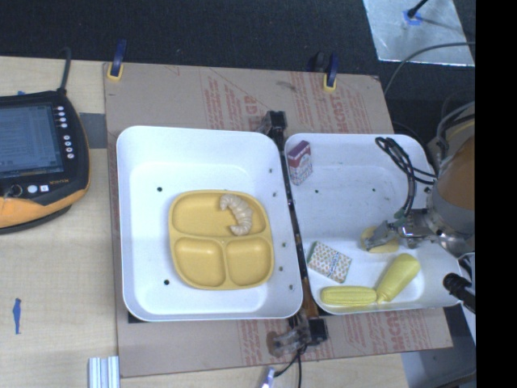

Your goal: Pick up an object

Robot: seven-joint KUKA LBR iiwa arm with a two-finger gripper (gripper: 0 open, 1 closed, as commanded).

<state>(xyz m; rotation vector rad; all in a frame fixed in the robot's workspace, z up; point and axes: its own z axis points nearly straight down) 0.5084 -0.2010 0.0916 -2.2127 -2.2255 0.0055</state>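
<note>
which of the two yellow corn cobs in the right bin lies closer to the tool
The tilted yellow corn cob, angled up toward the tool. The other yellow cob lies flat along the right bin's near edge, farther left.

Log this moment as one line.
end effector low in right bin | on a small yellow piece, grasp unclear | corn, shrimp on tray untouched

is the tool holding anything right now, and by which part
Cannot be told. The tool is down in the right bin at a small yellow object, but the view is too blurred to show a grip.
</note>
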